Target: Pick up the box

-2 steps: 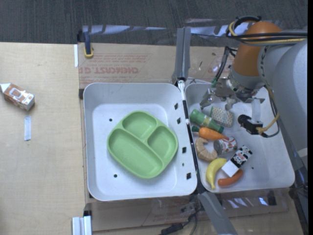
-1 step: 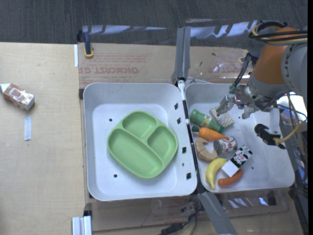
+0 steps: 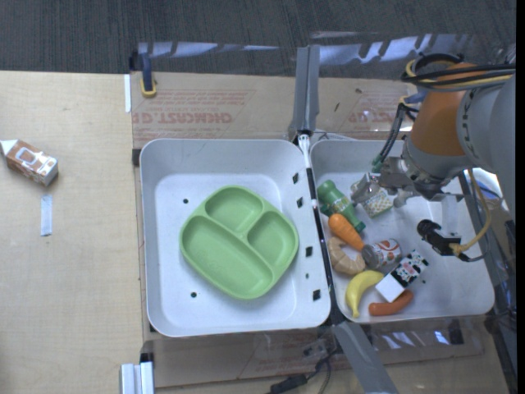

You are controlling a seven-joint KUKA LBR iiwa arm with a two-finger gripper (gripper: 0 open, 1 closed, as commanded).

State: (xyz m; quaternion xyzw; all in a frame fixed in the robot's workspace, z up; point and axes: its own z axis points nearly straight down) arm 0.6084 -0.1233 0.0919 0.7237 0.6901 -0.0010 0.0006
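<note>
Looking down on two white bins side by side on the bench.

Left bin (image 3: 152, 220): holds a green divided plate (image 3: 238, 242), lying flat near the middle, three compartments, nothing in them.

Right bin (image 3: 459, 294): crowded along its left half. Noted from far to near: green bottle (image 3: 338, 201) lying tilted by the left wall; carrot (image 3: 347, 231) just below it, touching or nearly so; bread (image 3: 346, 259) under the carrot's tip; small round item (image 3: 385, 251) beside the bread, kind unclear; banana (image 3: 359, 290) and sausage (image 3: 390, 304) at the near edge.

Box (image 3: 408, 269): black-and-white patterned, lying tilted in the right bin, just right of the banana and just above the sausage, close to the round item.

Outside the bins: small carton (image 3: 31, 162) on the bench, far left.

Arm (image 3: 459, 138): reaching in from the right over the right bin's far half. Claw (image 3: 373, 191): low over a pale speckled item (image 3: 378, 203), right of the bottle. Open or closed: cannot tell. Box well apart from the claw, toward the near side and slightly right, with the round item between.
</note>
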